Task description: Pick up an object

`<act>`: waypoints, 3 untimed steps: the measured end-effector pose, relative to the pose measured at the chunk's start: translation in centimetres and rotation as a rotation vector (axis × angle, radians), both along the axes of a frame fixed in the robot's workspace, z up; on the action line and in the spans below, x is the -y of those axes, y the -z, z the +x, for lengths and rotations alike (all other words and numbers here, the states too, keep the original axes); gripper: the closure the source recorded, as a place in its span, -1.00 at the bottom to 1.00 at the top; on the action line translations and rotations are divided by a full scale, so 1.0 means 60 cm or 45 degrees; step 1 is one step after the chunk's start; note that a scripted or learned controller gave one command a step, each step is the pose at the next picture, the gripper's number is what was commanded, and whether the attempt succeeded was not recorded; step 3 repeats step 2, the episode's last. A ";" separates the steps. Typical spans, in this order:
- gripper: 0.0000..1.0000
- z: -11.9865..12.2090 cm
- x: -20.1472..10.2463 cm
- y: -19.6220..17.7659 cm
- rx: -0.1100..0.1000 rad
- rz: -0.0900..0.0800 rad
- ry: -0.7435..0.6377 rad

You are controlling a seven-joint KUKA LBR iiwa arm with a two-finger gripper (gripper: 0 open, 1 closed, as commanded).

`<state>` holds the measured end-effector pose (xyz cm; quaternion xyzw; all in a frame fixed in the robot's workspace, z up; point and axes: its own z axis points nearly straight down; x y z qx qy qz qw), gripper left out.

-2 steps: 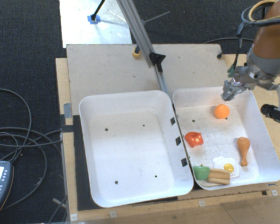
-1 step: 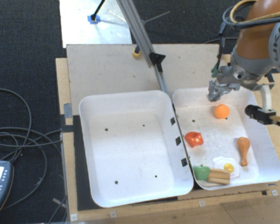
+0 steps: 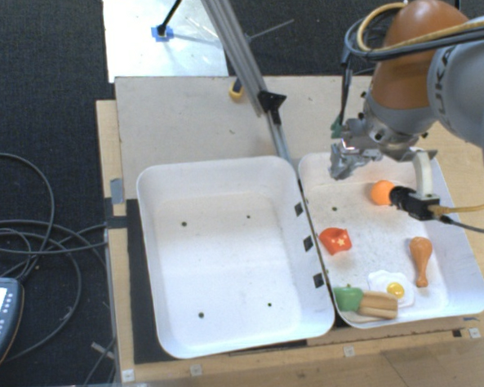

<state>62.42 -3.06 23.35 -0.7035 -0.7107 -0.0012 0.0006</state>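
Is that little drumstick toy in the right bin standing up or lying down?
Lying down. The drumstick rests flat on the floor of the right bin, thick end toward the far side, thin end pointing to the near rim, beside the fried egg.

The arm (image 3: 438, 62) runs off the right edge, so its base is cut away, and its wrist covers part of the far rim of the right bin (image 3: 468, 285). The gripper (image 3: 342, 164) is too small and blurred to read its fingers. A grey handheld screen (image 3: 0, 314) is cut by the left edge.
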 end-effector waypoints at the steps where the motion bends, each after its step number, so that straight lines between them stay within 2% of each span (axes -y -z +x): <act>1: 1.00 0.003 -0.081 0.015 -0.001 0.000 0.000; 2: 1.00 -0.010 -0.171 0.021 -0.001 0.000 -0.001; 3: 1.00 -0.010 -0.171 0.021 -0.001 0.000 -0.001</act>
